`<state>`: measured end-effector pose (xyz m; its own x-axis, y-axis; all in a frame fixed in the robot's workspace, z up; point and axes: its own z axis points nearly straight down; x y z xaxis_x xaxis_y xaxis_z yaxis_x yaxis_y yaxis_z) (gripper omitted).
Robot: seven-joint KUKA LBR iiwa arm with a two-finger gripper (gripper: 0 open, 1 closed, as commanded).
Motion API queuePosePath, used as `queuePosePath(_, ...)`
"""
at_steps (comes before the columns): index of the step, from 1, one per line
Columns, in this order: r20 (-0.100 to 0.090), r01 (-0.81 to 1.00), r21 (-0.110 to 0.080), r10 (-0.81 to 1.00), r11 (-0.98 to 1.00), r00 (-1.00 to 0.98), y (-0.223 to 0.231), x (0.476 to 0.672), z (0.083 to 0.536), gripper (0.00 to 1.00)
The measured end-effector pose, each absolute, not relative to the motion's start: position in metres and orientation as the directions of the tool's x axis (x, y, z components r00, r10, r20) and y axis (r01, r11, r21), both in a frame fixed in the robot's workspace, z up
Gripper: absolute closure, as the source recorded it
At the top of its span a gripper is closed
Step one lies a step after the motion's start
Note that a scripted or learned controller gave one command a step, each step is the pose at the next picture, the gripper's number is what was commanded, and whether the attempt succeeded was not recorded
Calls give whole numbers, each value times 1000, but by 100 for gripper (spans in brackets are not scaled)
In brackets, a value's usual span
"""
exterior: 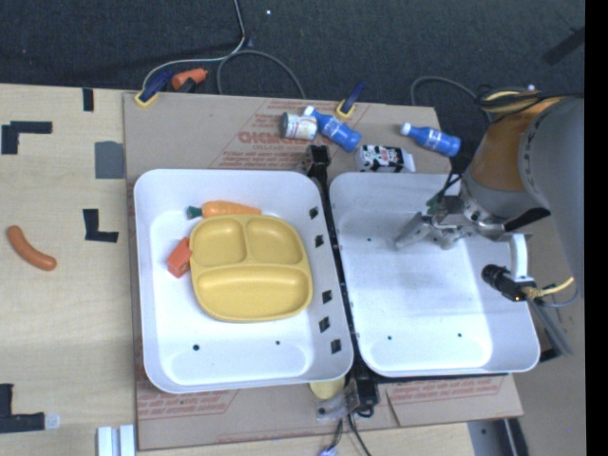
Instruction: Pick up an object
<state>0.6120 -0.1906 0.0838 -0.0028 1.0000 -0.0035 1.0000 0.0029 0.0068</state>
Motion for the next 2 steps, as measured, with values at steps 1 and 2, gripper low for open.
queuePosePath(1, -2, 1000, 5, 1000, -2, 2, -156, 484, 88, 0)
queuePosePath(2, -1, 1000, 3, 1000, 5, -5, -123, 558, 94, 0)
